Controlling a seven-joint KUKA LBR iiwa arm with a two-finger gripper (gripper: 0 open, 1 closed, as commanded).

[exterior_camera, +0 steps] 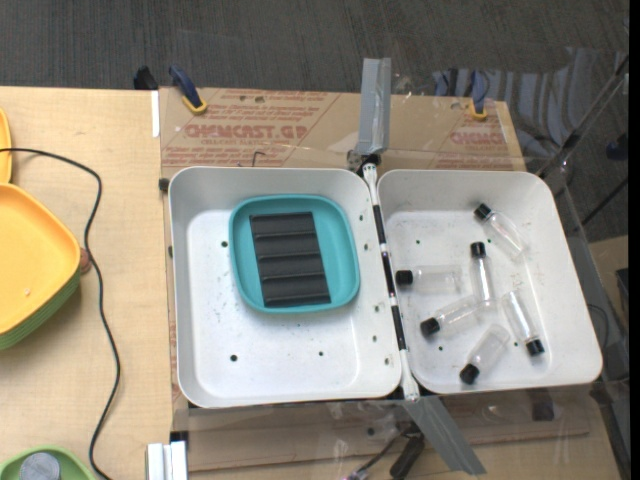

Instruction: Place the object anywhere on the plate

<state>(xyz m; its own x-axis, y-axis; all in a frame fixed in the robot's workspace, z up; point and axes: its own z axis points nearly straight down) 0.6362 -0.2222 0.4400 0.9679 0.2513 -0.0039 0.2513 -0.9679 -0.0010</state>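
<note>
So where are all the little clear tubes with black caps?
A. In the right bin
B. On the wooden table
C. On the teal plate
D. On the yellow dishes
A. The little clear tubes all lie scattered in the right bin, while the teal plate sits in the left bin and carries just a dark ridged insert.

Teal plate (295, 254) w/ black ribbed centre; 2 white bins (200, 298); clear vials (484, 276), black caps.
</note>
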